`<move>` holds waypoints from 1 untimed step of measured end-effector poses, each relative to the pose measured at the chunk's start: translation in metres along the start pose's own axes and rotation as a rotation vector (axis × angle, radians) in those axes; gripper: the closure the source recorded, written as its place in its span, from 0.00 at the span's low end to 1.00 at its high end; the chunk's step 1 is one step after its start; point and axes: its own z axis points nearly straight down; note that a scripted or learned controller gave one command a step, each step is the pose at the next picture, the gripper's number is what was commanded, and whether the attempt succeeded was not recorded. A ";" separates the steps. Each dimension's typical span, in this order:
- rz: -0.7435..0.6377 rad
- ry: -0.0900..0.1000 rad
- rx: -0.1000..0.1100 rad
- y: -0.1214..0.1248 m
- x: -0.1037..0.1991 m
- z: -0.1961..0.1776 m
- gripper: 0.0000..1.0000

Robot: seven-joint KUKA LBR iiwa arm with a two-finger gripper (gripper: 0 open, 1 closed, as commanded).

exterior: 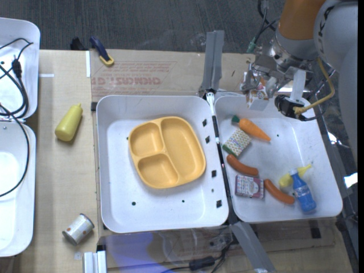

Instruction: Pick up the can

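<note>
A small silver can (78,228) with a white and red label lies tilted on the bench, left of the left bin's (114,209) front corner and outside both bins. My gripper (259,93) hangs over the back left corner of the right bin (324,169), far from the can. Something small and pale with reddish marks shows at the gripper's tip, but I cannot make out what it is.
The left bin holds a yellow divided plate (166,151). In the right bin lie a carrot (253,128), a small box (237,143), two sausages (242,165), a pink packet (249,186) and a blue bottle (302,193). A yellow squeeze bottle (69,122) lies on the bench at left.
</note>
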 end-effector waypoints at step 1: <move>0.062 -0.001 0.002 -0.025 0.063 0.003 1.00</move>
